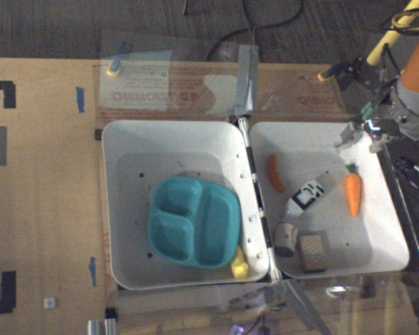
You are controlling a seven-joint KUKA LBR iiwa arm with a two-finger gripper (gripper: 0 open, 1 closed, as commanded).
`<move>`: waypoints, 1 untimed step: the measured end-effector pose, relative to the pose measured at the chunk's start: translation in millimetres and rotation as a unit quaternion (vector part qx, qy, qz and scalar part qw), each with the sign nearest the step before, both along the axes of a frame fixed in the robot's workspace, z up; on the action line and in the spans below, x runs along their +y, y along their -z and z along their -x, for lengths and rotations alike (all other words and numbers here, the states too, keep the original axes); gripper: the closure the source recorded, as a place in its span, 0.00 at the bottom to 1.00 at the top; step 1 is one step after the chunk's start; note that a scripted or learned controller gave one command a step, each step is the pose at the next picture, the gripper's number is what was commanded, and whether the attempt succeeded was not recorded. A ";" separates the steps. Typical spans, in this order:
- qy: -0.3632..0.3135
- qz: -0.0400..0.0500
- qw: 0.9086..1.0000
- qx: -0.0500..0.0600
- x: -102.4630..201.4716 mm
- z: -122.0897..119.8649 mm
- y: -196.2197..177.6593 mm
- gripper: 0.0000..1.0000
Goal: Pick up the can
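Note:
The can [286,237] is a small pale cylinder with a dark rim. It sits in the front left corner of the right bin [391,250], beside the divider. My gripper [358,139] hangs over the far right corner of that bin, well away from the can. It is open, with nothing between its fingers.
Also in the right bin are a red sausage [275,173], a black-and-white packet [309,192], an orange carrot [353,192] and a brown block [311,251] just right of the can. The left bin [126,152] holds a teal divided plate [194,222] and a yellow item [239,266].

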State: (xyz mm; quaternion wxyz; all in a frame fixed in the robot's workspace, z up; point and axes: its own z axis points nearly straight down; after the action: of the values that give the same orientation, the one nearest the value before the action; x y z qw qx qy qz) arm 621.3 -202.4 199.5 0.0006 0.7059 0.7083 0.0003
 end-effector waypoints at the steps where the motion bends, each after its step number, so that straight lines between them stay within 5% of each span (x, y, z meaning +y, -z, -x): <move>1: -0.121 0.000 0.993 0.000 95.3 -46.7 85.6 0.00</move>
State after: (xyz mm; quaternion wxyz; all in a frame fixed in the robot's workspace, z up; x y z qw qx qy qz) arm 668.1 -107.1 113.9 0.0008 0.6147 0.7887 0.0007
